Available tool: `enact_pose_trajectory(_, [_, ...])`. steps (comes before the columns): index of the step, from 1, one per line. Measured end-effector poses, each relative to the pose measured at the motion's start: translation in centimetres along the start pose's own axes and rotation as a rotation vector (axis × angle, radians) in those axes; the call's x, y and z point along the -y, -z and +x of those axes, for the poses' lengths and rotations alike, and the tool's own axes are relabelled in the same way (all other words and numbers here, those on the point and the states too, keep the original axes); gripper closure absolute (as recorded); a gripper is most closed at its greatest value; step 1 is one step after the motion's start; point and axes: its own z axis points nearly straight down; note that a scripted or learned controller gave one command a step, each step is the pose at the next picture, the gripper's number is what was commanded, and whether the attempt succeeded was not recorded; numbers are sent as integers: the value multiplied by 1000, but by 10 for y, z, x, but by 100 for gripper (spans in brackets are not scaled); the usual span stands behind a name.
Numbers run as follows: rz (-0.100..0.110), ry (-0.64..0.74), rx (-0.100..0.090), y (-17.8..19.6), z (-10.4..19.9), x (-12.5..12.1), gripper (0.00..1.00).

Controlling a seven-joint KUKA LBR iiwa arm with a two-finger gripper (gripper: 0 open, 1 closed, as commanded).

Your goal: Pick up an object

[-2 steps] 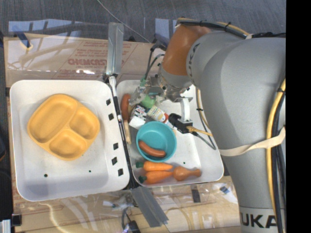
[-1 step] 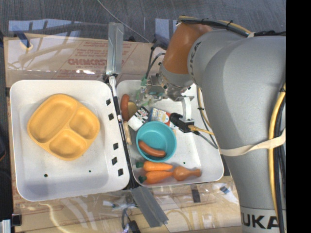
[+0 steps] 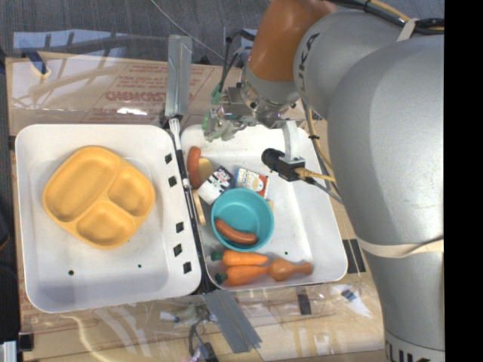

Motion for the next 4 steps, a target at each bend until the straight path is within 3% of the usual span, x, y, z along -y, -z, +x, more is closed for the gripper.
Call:
enact_pose_trajectory(1, [8, -37, 1, 16, -11, 52, 100])
enact_pose_trajectory(2, [12, -31, 0, 25, -10, 52, 100])
enact_pose_trajectory(3, [10, -58, 2, 14, -64, 5, 100])
enact_pose_trajectory(4, [6, -115, 2, 45, -97, 6, 100])
